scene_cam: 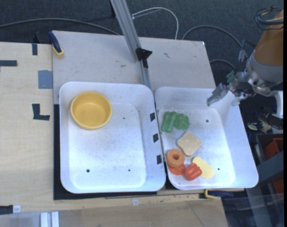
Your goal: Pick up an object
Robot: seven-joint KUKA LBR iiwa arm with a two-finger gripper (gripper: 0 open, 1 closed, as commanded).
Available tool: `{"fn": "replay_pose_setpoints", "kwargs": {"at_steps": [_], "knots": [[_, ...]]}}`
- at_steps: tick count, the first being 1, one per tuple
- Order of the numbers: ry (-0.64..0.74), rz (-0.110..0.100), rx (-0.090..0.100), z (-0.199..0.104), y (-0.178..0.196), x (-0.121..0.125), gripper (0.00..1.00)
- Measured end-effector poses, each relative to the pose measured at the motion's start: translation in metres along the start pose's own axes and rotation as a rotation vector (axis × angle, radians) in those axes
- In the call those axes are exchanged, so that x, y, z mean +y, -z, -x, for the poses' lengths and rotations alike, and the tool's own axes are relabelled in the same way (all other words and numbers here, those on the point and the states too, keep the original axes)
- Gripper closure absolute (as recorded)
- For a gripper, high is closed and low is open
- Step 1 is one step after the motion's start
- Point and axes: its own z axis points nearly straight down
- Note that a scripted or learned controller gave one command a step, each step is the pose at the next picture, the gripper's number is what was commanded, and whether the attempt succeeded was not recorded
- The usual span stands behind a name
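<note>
Camera view has the pincer (215, 98) hanging over the right bin's (238, 141) far right corner, and whether it is spread or closed I cannot tell. Down-left of it, well apart, a green toy (174, 121), tan bread slice (189, 144), orange ring (175, 158), red piece (192, 172) and yellow piece (206, 168) lie close together. Packed so tightly, a descent risks nudging neighbours or closing on two things.

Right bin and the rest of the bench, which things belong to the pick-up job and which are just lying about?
Job:
tool
green toy
bread slice
donut
red pepper
yellow piece
yellow bowl

Lying about:
blue-and-yellow clamp
metal pole
cables
</note>
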Motion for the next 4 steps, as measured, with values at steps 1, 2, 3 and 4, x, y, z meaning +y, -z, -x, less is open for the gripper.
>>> {"fn": "replay_pose_setpoints", "kwargs": {"at_steps": [1, 2, 3, 4], "knots": [[0.000, 0.000, 0.000, 0.000, 0.000, 0.000, 0.00], [-0.002, -0.006, 0.000, 0.008, -0.056, -0.007, 0.00], [0.000, -0.005, 0.000, 0.006, -0.100, -0.005, 0.00], [0.000, 0.000, -0.002, 0.006, -0.150, -0.005, 0.00]]}}
